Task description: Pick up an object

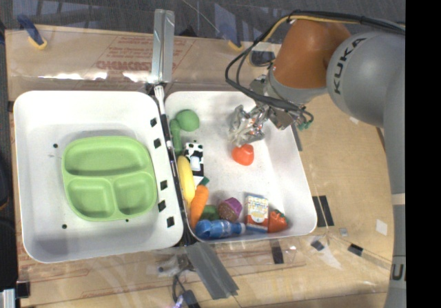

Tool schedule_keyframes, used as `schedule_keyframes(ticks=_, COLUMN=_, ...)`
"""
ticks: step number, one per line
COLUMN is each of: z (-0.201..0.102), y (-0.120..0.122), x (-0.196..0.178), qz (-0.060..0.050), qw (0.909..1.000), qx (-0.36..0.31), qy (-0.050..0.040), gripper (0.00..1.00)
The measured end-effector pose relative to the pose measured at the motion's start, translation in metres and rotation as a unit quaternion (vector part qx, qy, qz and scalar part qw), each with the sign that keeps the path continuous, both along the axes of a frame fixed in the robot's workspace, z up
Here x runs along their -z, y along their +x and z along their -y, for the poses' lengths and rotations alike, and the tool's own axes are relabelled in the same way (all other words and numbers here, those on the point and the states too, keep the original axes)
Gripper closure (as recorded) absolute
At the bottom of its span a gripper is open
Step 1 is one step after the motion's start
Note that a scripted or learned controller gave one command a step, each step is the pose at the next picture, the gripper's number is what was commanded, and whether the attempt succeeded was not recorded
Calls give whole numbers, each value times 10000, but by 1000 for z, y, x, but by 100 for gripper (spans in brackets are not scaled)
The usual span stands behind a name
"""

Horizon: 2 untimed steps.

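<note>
The two-finger metal gripper (245, 129) hangs over the right white bin (293, 162), just above and beside a small orange-red rounded toy (242, 155) that lies apart from the other items. Gripper state: cannot tell from this view. Nothing is seen held.

The remaining objects crowd the bin's left and lower edges: a green round toy (185, 120), a yellow banana-shaped toy (185, 178), an orange carrot-shaped toy (198, 204) and a blue bottle (218, 229).

Recommendation: target the isolated orange-red toy. Centre over it before descending, straddle its widest part, close squarely, and lift straight up, since a rounded body may slip sideways.
</note>
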<state>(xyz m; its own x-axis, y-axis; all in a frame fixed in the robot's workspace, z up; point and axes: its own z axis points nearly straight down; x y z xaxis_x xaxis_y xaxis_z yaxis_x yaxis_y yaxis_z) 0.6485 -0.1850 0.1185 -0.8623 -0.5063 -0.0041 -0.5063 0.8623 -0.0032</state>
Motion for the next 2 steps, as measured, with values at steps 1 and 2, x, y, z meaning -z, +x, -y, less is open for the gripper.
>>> schedule_keyframes(ticks=1, z=-11, y=10, x=-87, qz=22, qw=9939, qx=1106, qy=2, gripper=100)
schedule_keyframes(ticks=2, z=18, y=9, x=-40, qz=-31, qw=9945, qx=-1044, qy=8, gripper=100)
